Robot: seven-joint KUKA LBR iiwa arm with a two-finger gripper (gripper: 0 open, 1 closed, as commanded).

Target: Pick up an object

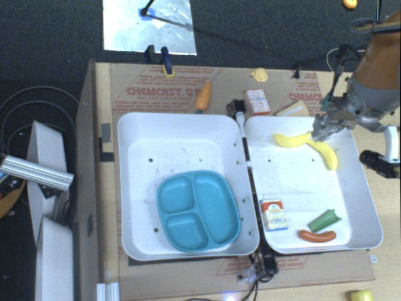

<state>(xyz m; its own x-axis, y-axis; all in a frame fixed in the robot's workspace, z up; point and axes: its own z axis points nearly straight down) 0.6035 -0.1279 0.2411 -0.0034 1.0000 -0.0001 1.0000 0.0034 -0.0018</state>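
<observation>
In the right bin, far end, my gripper sits right over the banana; can't tell if my fingers are apart or together. Banana looks light, curved, a bit slick, so I'd grab its middle. The 1 small box sits nearer.

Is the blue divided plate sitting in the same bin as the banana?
No, the blue plate lies in the left bin, the banana in the right bin.

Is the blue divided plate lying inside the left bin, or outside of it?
Inside. The blue divided plate lies flat on the floor of the left bin, within its white walls.
</observation>
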